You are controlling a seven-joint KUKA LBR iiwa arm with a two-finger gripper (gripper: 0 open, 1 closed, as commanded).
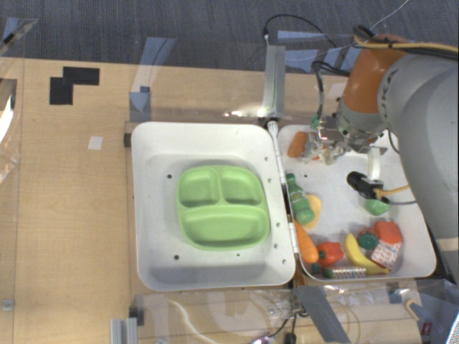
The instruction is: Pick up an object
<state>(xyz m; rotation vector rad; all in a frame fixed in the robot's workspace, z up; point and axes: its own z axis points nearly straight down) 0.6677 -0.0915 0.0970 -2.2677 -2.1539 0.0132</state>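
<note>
Two bins sit below me; my claw [324, 143] hangs low beside an orange toy [297, 144], seemingly lining up a grab. Claw state: I cannot tell.

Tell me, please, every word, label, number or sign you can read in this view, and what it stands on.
No text reads legibly.
Red-and-white carton in the right bin: printed pattern, too blurred to read.
Green bottle: any label is too small to tell.
Green divided plate: no marking seen.
</note>
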